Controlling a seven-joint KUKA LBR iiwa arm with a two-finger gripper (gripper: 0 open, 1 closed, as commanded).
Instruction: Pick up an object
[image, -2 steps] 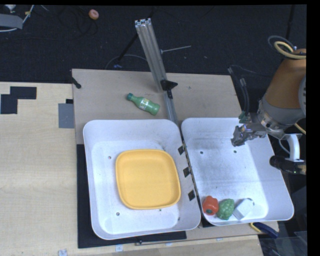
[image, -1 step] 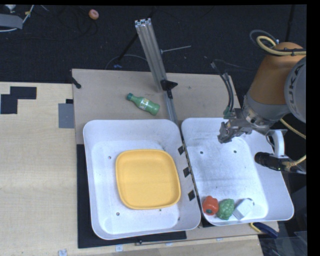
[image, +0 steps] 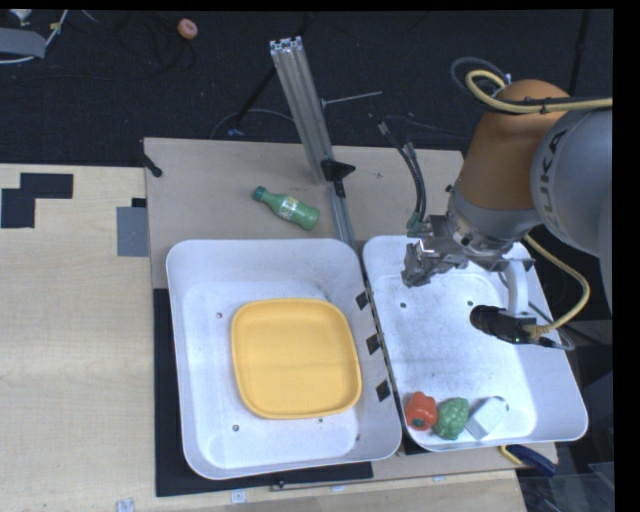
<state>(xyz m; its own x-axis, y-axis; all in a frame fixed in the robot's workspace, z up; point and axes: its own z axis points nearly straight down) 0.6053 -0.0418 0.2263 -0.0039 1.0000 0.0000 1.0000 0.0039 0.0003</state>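
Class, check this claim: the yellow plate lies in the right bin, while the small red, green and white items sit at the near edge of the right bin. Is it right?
One detail is wrong. The camera view shows the yellow plate in the left bin, not the right bin. The red item, green item and white item do sit at the right bin's near edge.

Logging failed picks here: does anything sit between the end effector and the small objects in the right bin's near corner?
Nothing visible does. The end effector is over the far left part of the right bin; bare bin floor lies between it and the red object, green object and white object clustered at the near edge.
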